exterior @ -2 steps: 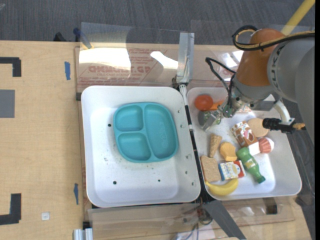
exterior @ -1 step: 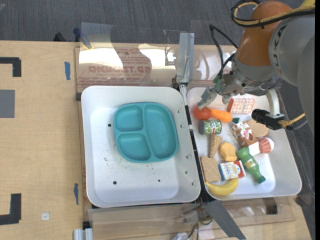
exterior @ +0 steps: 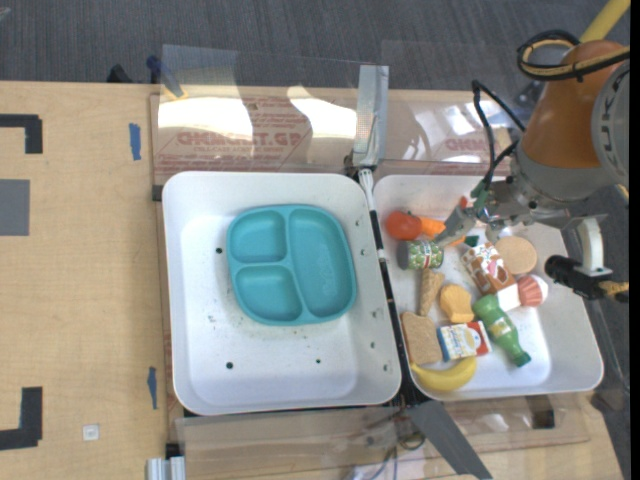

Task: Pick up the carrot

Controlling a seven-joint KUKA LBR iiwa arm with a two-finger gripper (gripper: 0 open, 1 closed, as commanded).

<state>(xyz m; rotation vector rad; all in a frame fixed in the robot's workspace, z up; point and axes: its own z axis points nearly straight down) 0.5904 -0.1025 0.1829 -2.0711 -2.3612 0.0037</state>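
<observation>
The carrot is an orange toy with a rounded red-orange head and a thin tip pointing right. It lies at the far left of the right bin, close to the divider. My gripper hangs over the far part of that bin, just right of the carrot's tip and very near it. The wrist with the orange band rises behind it. Nothing shows as lifted; the carrot rests on the bin floor.
Crowded into the right bin are a green can, bread slice, banana, milk carton, green bottle, red-and-white box and a round bun. A teal divided plate sits in the left bin.
</observation>
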